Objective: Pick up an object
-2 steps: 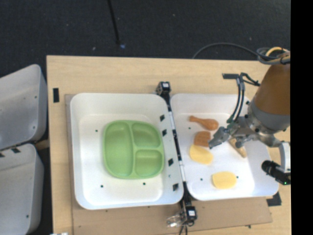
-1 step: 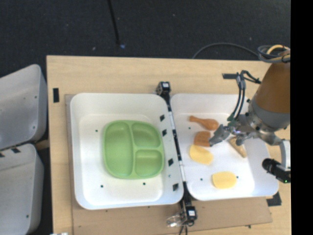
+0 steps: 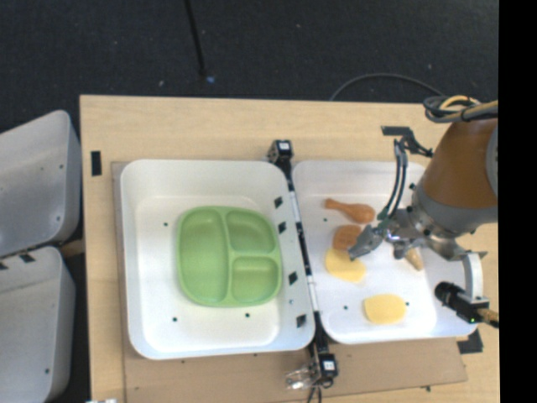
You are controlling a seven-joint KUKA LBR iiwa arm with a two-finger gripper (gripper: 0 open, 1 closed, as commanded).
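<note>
I am hovering the hand (image 3: 366, 246) low in the right bin (image 3: 419, 330), between a brown piece (image 3: 345, 237) and a yellow slice (image 3: 345, 266). I cannot tell its state. It is risking a nudge, pushing both aside.

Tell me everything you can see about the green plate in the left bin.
The green divided plate is light green and looks like smooth plastic. It has rounded corners and three compartments: one long along its left side, two smaller on its right. It lies flat, right side up, slightly rotated, on the floor of the left white bin, about in its middle and apart from the walls. No food lies in its compartments. Only the bin floor touches it.
</note>
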